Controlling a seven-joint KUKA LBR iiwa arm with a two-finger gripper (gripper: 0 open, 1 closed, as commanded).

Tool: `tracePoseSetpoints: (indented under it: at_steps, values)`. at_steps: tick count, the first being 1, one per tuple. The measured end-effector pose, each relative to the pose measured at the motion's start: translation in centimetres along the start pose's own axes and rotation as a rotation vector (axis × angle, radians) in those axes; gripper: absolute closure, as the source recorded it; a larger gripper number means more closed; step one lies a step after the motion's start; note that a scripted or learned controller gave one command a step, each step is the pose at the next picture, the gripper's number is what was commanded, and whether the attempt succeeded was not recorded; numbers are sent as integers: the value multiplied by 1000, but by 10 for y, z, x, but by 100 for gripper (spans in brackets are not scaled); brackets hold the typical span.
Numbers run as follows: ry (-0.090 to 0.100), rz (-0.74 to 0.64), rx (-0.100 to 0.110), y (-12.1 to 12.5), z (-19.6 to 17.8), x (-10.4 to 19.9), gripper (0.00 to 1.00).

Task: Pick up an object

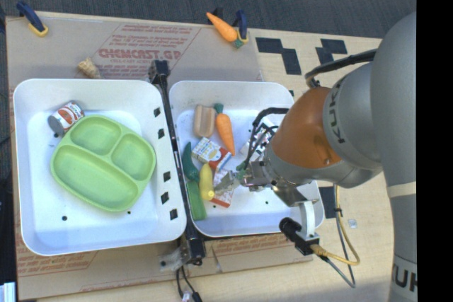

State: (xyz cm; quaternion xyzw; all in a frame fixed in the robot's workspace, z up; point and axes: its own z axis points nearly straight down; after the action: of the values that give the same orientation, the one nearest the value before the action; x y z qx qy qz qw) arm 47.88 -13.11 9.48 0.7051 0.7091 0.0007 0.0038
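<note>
One cluttered pile of toy food [209,173] lies just left of the gripper [237,180] in the right bin [233,226], its yellow piece [206,182] running lengthwise up-down; gripper state cannot be told.

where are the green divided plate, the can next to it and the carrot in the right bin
green divided plate [103,164], camera view, on the ridge between its compartments
can [66,117], camera view, on its labelled side
carrot [225,134], camera view, on the middle of its orange body
</note>
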Motion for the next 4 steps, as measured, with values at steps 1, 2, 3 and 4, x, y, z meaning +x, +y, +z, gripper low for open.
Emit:
tracePoseSetpoints:
  at_steps: [1,2,3,4]
  values:
    - [-5,4,-6,1,-2,35,0]
    - [2,-5,-3,3,-12,38,100]
    - [4,-1,5,70,-147,65,100]
    - [4,0,8,19,-129,47,100]
